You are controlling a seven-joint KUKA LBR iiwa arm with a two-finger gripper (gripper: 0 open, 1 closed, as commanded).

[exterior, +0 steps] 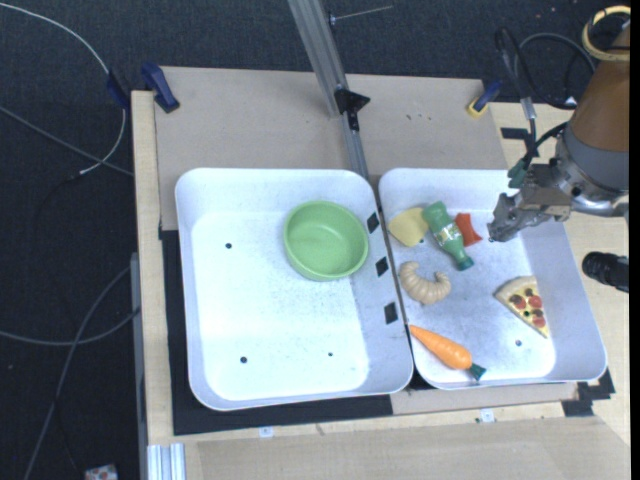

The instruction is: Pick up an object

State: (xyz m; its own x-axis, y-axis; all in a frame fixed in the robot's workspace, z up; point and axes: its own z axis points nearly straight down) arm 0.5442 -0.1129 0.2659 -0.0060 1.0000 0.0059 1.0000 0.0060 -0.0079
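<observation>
The gripper [503, 225] hangs over the right bin [590, 313]; whether it is spread or closed I cannot tell. Nearest the camera lies the carrot [442, 347], then pizza slice [524, 301], croissant [425, 283], and green bottle [447, 234] just beside the gripper. A descent here risks clipping the bottle's red neighbour [468, 228].

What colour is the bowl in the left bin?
Light green bowl, seen best in the camera view.

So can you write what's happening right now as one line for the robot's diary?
gripper: over right bin, near green bottle | held: nothing seen | right bin: carrot, pizza slice | left bin: green bowl
</observation>
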